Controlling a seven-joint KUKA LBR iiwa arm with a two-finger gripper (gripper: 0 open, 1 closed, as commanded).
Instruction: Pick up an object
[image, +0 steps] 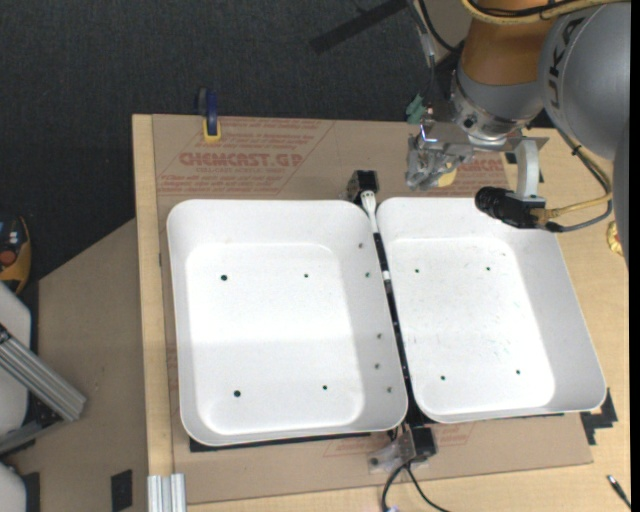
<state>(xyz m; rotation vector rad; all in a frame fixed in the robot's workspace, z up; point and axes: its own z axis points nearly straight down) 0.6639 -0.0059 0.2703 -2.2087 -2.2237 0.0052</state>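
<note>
Metal two-finger hand (432, 165) hangs above far rim of right shallow white plastic bin (560, 300), small yellowish object (444, 177) at fingertips; grip state can't tell

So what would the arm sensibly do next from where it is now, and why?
Probably hold off on any grab. The tool hangs past the far rim of the right bin, over the brown board, and I see no loose object on the floor of that bin or of the left bin. A small yellowish bit shows near its tip, too unclear to name. It should likely wait for something to pick.
</note>
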